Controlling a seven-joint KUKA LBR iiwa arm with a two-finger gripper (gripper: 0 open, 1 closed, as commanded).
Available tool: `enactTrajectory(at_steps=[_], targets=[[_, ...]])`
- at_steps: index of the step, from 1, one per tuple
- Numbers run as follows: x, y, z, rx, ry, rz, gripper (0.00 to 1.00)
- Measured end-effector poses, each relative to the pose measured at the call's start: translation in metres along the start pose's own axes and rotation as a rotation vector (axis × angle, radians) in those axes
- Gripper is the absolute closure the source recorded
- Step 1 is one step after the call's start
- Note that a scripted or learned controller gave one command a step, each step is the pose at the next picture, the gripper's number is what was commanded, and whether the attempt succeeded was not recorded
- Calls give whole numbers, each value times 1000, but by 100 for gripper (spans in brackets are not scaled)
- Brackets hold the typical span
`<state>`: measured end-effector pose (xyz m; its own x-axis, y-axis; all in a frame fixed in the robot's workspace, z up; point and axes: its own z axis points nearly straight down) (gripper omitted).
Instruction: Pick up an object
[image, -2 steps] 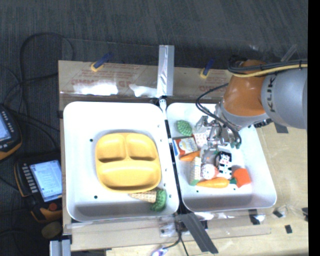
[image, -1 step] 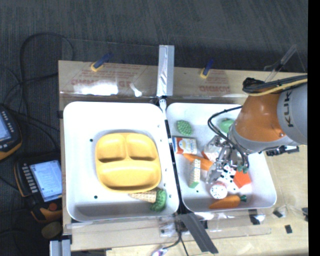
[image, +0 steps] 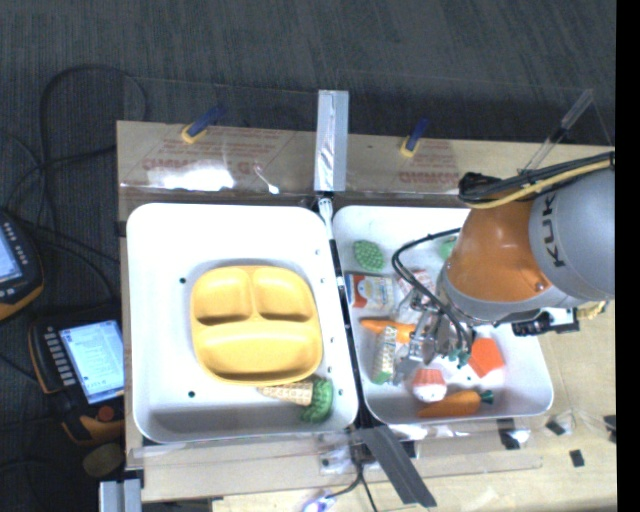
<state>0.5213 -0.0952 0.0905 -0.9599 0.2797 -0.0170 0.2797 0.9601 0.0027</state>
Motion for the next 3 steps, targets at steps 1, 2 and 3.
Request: enactTrajectory(at_steps=[1, 2, 3], targets=[[16, -59, -1, 2, 0, -125, 0], [-86, -10, 2, 1, 1, -184, 0], [-39, -96, 1, -7, 14, -279, 0]])
